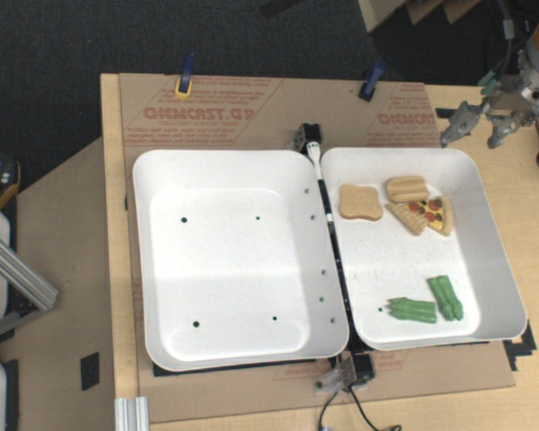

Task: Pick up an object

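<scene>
My hand (479, 126) hangs at the far right of the counter (117, 241), just past the far right corner of the right bin (494, 241), over the cardboard sheet (251, 115) and not over the food. Its two fingers (456, 124) point down and stand spread apart, with nothing between them.

Two white bins sit side by side. The left bin (153, 241) shows four small dark dots on its floor. The right bin carries five pieces of toy food. Three lie together toward its far side: one toast slice (360, 202) nearest the divide, one bun (406, 189) just to its right, and one pizza slice (424, 215) touching the bun's near edge, its topping red and yellow. Two green pieces lie toward the near right corner: one bean pod (412, 310) lying across, and a second pod (446, 296) angled just beside its right end; I cannot tell if they touch.

Around the bins: two clamps on the far edge of the cardboard, a yellow-and-blue clamp (185, 80) on the left and a blue clamp (372, 81) on the right. One black bracket (307, 137) sits at the far end of the seam between the bins, and another bracket (352, 371) at the near end, with a cable running off it. Nothing stands over the food; the bin's raised rim lies between my hand and the nearest piece, the bun.
</scene>
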You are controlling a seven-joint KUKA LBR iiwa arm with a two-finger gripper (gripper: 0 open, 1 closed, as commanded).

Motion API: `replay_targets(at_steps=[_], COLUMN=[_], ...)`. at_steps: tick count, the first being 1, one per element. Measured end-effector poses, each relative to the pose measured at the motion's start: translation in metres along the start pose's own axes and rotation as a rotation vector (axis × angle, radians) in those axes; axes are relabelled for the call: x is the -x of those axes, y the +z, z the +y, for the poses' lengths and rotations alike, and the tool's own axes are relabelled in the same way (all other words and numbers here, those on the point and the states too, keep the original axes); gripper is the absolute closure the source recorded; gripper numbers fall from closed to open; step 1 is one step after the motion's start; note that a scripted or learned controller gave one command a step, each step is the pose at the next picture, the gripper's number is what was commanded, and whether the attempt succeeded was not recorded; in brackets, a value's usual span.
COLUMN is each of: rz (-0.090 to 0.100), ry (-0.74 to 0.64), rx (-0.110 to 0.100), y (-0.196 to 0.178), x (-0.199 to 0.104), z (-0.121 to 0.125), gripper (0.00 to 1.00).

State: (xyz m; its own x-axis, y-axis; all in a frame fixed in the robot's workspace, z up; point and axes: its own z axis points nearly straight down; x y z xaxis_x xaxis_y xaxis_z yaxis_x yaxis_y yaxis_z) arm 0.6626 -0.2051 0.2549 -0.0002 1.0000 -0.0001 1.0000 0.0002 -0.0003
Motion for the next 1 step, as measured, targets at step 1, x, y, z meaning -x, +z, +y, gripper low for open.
replay_targets(at_steps=[1], rz=[0.001], ry=[-0.011], rx=[0.013], y=[-0.0905], x=[-0.1007], z=[-0.0198], gripper=[0.00])
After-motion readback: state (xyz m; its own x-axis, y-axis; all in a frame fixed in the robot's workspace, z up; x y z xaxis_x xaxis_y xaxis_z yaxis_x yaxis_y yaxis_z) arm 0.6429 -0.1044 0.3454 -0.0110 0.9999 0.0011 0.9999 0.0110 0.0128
